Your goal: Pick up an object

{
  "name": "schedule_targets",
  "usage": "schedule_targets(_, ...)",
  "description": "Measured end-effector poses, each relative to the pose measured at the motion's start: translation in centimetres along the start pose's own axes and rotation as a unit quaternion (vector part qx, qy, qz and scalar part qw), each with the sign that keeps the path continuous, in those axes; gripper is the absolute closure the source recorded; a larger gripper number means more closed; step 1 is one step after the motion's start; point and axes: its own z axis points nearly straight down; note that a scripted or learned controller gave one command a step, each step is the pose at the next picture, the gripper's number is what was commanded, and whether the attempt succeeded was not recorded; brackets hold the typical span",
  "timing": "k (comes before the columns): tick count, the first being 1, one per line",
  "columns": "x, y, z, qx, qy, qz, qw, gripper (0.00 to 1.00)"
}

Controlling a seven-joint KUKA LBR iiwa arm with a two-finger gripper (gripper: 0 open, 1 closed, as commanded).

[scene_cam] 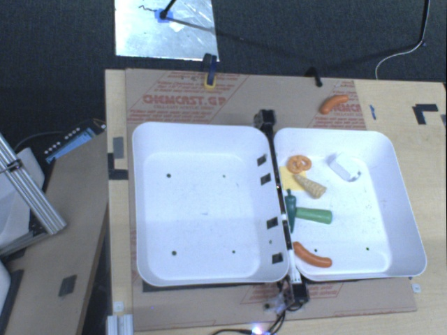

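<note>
The right bin (391,187) holds all the objects: a pretzel-shaped piece (299,163) at the far left, a pale cone (311,185) just near of it, a green object (309,216) nearer, an orange sausage (312,255) nearest, and a white item (345,169), perhaps a cup. Another sausage (333,104) lies on the bench beyond. The left bin (202,135) stands beside it.

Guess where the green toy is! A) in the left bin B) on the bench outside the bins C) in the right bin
C: the green toy lies in the right bin, near its left wall, between a yellow cone and an orange sausage.
</note>
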Motion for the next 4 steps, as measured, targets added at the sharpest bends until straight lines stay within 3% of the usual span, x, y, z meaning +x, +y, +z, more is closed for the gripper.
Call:
schedule_targets(1,-8.0,-0.2,1.7,0.003,-0.001,0.007,1.0,1.0)
schedule_targets(2,-2.3,-0.1,10.0,0.006,0.002,0.0,1.0,1.0)
schedule_targets(3,1.8,4.0,6.2,-0.001,0.0,-0.001,1.0,1.0)
schedule_targets(4,6.3,3.4,-0.2,-0.002,0.0,0.0,1.0,1.0)
